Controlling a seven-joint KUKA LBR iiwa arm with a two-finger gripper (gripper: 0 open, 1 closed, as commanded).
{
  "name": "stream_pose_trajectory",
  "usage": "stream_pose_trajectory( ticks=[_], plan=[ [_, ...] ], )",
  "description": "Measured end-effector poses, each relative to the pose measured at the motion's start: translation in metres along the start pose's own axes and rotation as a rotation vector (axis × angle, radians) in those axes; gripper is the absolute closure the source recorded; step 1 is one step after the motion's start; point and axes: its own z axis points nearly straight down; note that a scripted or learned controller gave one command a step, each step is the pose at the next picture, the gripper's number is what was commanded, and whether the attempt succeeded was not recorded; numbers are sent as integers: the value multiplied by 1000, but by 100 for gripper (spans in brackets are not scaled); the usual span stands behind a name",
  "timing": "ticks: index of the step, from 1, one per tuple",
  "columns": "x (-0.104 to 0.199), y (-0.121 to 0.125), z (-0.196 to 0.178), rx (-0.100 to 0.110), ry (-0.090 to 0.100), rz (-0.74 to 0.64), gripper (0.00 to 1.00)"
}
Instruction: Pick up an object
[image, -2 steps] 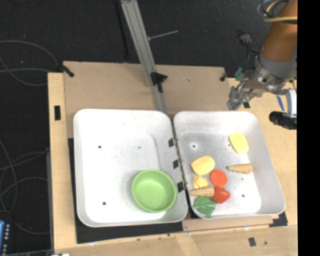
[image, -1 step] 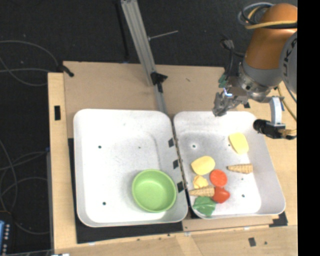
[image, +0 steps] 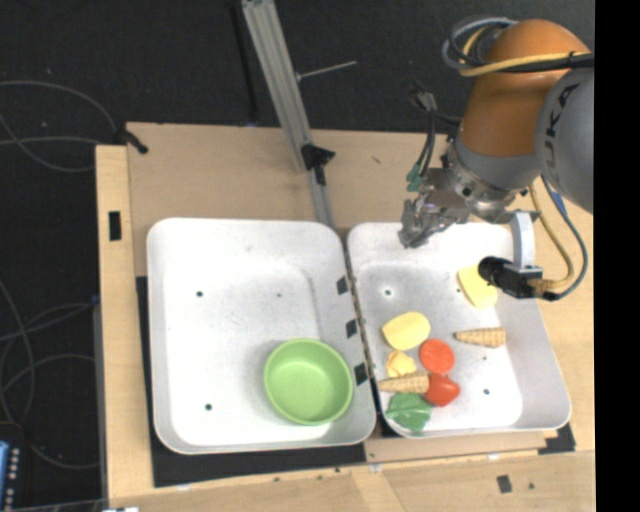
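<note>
White bins sit on a tan bench — left holds a lime-green bowl, right holds yellow, red and green toys — orange band at two o'clock.

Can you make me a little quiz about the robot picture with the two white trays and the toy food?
1. True or false: the green bowl sits in the left tray.
2. Which tray is the gripper over? A) the left tray B) the right tray C) neither one
3. Fill the gap: right next to the red tomato, a bit higher up and toward the left tray, lies a round ____ toy.

Key
1. True. The bowl is near the front of the left tray.
2. B. The gripper hangs above the back edge of the right tray, apart from the toy food.
3. Yellow.
</note>
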Motion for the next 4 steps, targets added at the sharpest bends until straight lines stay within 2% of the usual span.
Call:
stream_pose_trajectory(
  ticks=[3,4],
  plan=[
    [136,-54,38,1,-1,0,100],
    [134,-53,38,-1,0,6,0]
  ],
)
